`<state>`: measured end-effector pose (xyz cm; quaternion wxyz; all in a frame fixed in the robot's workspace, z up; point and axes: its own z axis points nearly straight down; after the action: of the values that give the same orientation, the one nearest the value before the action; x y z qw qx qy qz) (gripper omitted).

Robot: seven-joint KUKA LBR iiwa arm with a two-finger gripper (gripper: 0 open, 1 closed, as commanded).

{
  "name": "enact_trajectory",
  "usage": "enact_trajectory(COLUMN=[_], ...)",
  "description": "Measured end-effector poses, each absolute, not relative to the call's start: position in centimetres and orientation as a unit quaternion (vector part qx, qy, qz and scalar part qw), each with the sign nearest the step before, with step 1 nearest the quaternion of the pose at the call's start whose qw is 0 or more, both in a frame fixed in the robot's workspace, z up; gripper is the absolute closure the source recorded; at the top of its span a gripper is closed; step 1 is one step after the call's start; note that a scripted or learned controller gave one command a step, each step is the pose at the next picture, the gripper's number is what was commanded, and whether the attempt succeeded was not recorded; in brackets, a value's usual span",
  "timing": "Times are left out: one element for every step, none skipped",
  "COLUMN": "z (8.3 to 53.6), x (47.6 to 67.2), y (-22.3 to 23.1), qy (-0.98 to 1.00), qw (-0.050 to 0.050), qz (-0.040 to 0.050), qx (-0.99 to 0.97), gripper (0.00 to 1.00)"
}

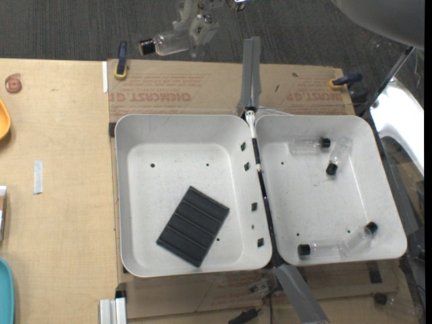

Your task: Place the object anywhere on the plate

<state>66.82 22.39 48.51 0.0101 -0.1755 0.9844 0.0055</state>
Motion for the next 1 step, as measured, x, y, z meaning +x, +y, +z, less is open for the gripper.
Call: enact_trajectory(z=[49.34], x=[66.96], y=[22.37], qy=[0.985], qw=[0.011], qz=[0.0065], qx=[-0.174], gripper=[1.0])
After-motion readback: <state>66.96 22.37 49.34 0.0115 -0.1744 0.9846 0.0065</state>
